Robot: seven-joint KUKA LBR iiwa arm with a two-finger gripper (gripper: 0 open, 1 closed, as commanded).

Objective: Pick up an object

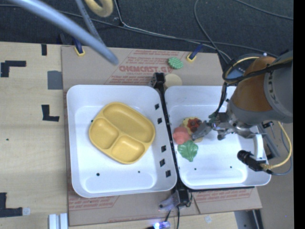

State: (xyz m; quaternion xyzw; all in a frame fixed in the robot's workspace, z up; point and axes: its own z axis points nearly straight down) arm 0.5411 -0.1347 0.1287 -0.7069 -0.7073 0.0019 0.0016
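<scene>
Nearest, two white bins sit side by side on the worktop point(28, 166). One yellow three-compartment tray point(122, 132) lies in the left bin point(81, 175). Three small objects cluster in the right bin point(214, 173) beside the divider: a green piece point(188, 150), a pink ball point(180, 135), a red-and-yellow item point(193, 124). One gripper point(201, 131) touches that item; its opening cannot be told. Farther back, a cardboard sheet point(138, 67) bears red lettering, not fully legible, and a green disc point(175, 62).

Two white bins point(78, 175), one yellow tray point(122, 132), perhaps three toys point(187, 137)
</scene>
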